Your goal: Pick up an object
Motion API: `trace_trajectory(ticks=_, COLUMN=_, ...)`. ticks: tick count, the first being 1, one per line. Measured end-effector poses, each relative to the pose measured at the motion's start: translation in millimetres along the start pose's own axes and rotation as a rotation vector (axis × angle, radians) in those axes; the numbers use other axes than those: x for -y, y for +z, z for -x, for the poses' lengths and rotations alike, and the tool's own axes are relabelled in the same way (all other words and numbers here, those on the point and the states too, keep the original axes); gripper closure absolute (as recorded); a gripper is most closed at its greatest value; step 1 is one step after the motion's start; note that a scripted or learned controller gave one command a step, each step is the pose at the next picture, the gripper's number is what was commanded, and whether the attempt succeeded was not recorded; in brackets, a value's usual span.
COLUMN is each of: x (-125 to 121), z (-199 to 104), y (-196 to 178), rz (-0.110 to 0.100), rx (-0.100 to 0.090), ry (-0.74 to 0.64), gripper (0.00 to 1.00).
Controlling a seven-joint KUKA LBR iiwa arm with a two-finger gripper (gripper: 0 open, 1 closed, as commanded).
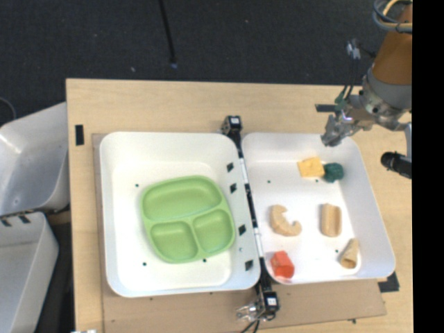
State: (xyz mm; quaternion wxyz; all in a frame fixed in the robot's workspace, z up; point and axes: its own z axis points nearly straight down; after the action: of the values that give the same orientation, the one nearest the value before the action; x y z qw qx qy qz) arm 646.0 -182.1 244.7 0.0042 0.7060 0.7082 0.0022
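Hovering claw | above right bin far edge | yellow block near

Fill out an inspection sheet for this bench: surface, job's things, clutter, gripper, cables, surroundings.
Surface: wooden bench bearing left bin and right bin, side by side.
Job's things: in the right bin, yellow block touching green piece; tan curved piece; tan cylinder; tan wedge; red block at the near corner.
Clutter: green divided tray in the left bin.
Gripper: gripper over the right bin's far edge, holding nothing seen.
Cables: dark cable across the floor beyond the bench.
Surroundings: dark floor; white containers left of the bench.
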Motion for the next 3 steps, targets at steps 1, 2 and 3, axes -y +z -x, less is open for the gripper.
trace_trajectory(ticks=1, x=-1, z=2, y=-33, rz=-0.003, rx=-0.001, ry=-0.001, gripper=1.0)
trace_trajectory(ticks=2, x=11, z=-57, y=-22, rz=-0.009, rx=-0.003, ry=-0.002, gripper=1.0)
trace_trajectory(ticks=3, x=21, z=-110, y=-29, rz=-0.008, rx=-0.003, ry=-0.002, gripper=1.0)
